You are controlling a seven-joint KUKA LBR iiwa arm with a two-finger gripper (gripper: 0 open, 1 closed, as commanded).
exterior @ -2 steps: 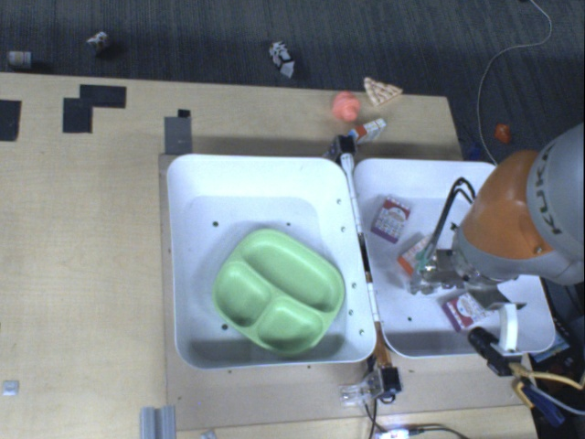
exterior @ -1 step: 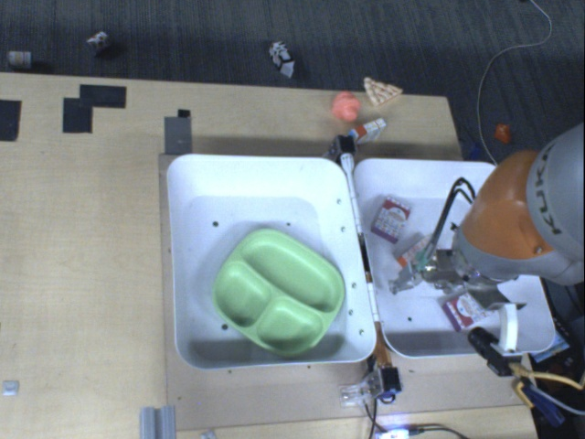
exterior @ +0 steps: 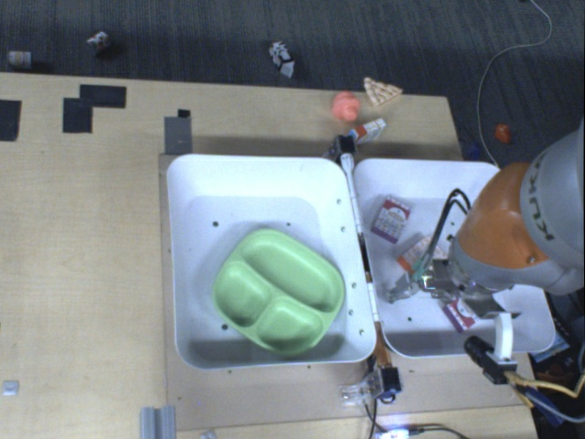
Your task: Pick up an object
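the pincer (exterior: 402,288) hangs low in the right bin (exterior: 475,176); a small red-and-white packet (exterior: 390,219) lies just above it in the view, apart; its grip state cannot be told

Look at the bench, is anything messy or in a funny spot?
Yes. A pink ball, a tube and a wedge-shaped thing lie on the bench behind the bins, not inside one. More bits are scattered on the dark floor. The green tray sits crooked in the left bin.
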